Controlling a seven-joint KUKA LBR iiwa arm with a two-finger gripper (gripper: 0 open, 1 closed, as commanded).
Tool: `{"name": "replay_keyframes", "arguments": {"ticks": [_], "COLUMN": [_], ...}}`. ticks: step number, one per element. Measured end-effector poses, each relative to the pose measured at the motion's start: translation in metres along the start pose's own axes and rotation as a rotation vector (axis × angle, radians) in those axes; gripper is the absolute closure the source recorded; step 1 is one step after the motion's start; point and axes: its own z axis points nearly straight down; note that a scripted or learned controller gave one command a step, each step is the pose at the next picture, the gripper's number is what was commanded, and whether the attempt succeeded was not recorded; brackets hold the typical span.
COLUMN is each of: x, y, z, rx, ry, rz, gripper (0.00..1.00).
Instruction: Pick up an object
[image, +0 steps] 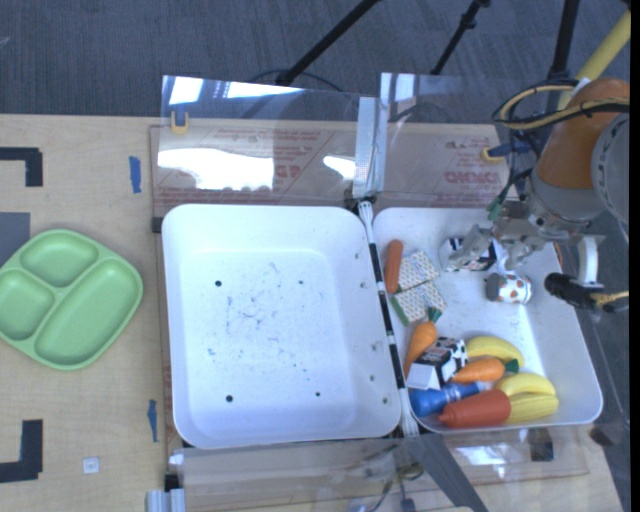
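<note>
Gripper (492, 252) over right bin (570, 345), toward its 12 o'clock — finger state unreadable. Black-and-white toy (468, 251) touching at 9 o'clock; spotted ball (511, 289) at 5.

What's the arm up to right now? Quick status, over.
Gripper low over right bin, far end. Black-and-white toy right at it, grasp unconfirmed. Small spotted toy close beside; other toys piled at near end.

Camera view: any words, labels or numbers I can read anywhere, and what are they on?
No text reads clearly.
Right clear panel behind the right bin: red print, upside down and blurred, unreadable.
Left clear panel: faint red print lost in glare, unreadable.
Small black and white box among the toys: markings too small to read.
</note>
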Motion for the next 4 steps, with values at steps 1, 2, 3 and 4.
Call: {"name": "replay_keyframes", "arguments": {"ticks": [1,2,3,4], "x": [0.002,0.073,0.153,0.133], "y": [-0.002,0.007,0.005,0.003], "z": [-0.011,-0.099,-0.116,-0.184], "rx": [0.014,-0.038,-0.038,-0.041], "ry": [0.001,-0.035,-0.035,-0.029], "rz": [-0.004,0.000,-0.041,0.328], "gripper": [1.00,1.00,1.00,1.00]}}
